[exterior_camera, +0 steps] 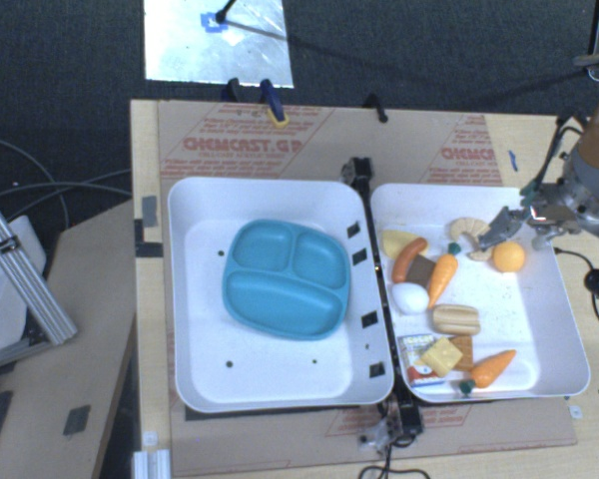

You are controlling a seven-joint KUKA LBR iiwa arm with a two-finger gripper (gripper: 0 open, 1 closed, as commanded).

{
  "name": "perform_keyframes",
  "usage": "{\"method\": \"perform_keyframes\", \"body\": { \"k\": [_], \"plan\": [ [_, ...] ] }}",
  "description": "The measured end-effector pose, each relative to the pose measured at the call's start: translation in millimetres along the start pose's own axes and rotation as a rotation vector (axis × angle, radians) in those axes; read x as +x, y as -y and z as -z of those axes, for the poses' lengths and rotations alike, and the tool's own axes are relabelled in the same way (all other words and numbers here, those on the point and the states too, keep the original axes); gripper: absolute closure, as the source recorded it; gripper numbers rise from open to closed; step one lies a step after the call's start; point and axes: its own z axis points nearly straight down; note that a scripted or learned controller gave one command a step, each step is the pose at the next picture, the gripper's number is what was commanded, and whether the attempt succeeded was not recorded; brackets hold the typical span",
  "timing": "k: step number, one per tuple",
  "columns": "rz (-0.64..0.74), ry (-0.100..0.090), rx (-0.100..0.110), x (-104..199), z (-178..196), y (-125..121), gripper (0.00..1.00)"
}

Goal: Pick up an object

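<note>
Two white bins side by side on the surface: left bin [195, 297] carrying a blue tray [286, 277] near its middle, right bin [554, 317] crowded with toy food. Arm [594, 163] coming in from the right edge, cut off by the frame there, upper links out of sight. Gripper [501, 230] low over the right bin's far right part, just beside an orange ball [508, 257] and near a pale curled piece [467, 230] by the far rim. Fingers blurred and dark against the white floor; cannot tell whether spread or pressed together, and nothing seen between them. Toward the bin's left wall, a yellow piece [396, 241] partly under a red sausage [409, 258], with a brown bit [420, 272] half hidden between sausage and carrot [441, 275]. White egg [410, 297] touching the carrot's thin end. Bun [455, 318] near the middle of the bin. At the near left corner, a heap hard to sort: cheese wedge [442, 354] lying on a brown slab and a printed packet [417, 345], edges overlapping. Second carrot [492, 367] along the near rim, green tip toward the heap. Dark clips [361, 173] at the seam between the bins, details too small to read. Foil sheet [218, 28] on the dark floor beyond the far edge of the surface.
</note>
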Motion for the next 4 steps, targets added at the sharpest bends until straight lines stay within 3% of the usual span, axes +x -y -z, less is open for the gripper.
{"method": "perform_keyframes", "body": {
  "k": [1,2,4],
  "plan": [
    [0.003,0.002,-0.013,0.4,7.2,-2.4,0.00],
    [0.002,0.002,-0.009,-2.6,-43.5,-12.8,0.00],
    [0.002,-0.002,-0.014,-0.3,-144.4,-8.2,0.00]
  ]
}}
